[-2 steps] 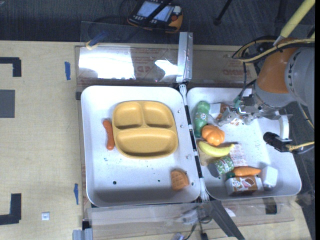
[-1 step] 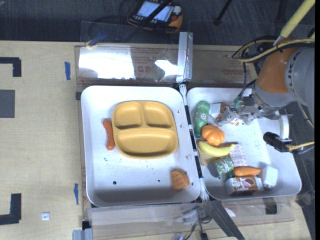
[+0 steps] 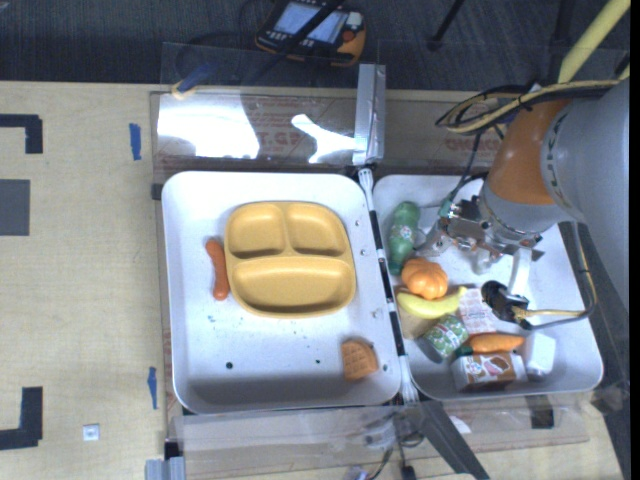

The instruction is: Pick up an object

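My gripper [image 3: 462,236] hangs over the upper middle of the right bin [image 3: 580,268], below the orange wrist band. Just to its left a green bottle [image 3: 404,230] lies by the bin's left wall. An orange fruit [image 3: 426,278] sits below and left of the gripper, with a yellow banana [image 3: 432,305] under it. Further toward the front lie a green can [image 3: 444,337], an orange carrot [image 3: 495,344] and a small brown-and-white carton [image 3: 488,369]. Nothing shows between the gripper and these items.
The left bin [image 3: 190,298] holds a yellow divided plate [image 3: 290,258], an orange sausage-like piece [image 3: 218,268] at its left and a brown cookie [image 3: 358,358] near the front right corner. A metal divider [image 3: 372,218] runs between the bins.
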